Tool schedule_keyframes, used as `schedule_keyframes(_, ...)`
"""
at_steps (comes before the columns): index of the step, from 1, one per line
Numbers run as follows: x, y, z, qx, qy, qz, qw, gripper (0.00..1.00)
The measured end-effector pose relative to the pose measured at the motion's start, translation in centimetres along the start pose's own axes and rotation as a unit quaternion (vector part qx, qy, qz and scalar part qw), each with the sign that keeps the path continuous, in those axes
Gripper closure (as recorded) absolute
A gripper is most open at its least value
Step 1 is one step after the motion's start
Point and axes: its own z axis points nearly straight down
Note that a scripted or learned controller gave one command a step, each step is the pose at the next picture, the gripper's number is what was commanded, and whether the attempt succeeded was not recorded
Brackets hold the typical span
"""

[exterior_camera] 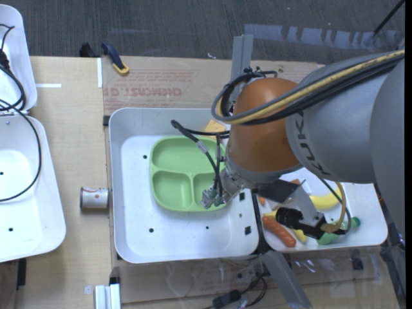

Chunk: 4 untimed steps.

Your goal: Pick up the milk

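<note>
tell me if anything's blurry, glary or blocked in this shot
Camera view: even, soft light with faint shadows; the arm looms close to the lens, hiding much of the right bin; the gripper over the green tray is small and slightly soft; no strong glare on the left bin.

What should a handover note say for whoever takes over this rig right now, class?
Gripper: low over the right edge of the tray in the left bin; open or shut cannot be told.
Right bin: banana, carrot and other toy food, partly under the arm.
Done: no pick confirmed.
Left: pick up the milk.
</note>
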Motion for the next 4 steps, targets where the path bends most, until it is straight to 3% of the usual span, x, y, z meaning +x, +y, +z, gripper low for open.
schedule_keyframes(1, -0.2, 0.0, -0.8, 0.001, 0.000, 0.003, 1.0000, 1.00)
schedule_keyframes(2, -2.4, -1.9, -1.6, 0.000, 0.000, 0.115, 0.9934, 1.00)
schedule_keyframes(3, 2.6, 2.1, 5.0, 0.001, 0.001, -0.046, 0.9989, 1.00)
schedule_keyframes(4, -3.5, -2.7, -11.3, -0.001, -0.001, 0.009, 1.0000, 1.00)
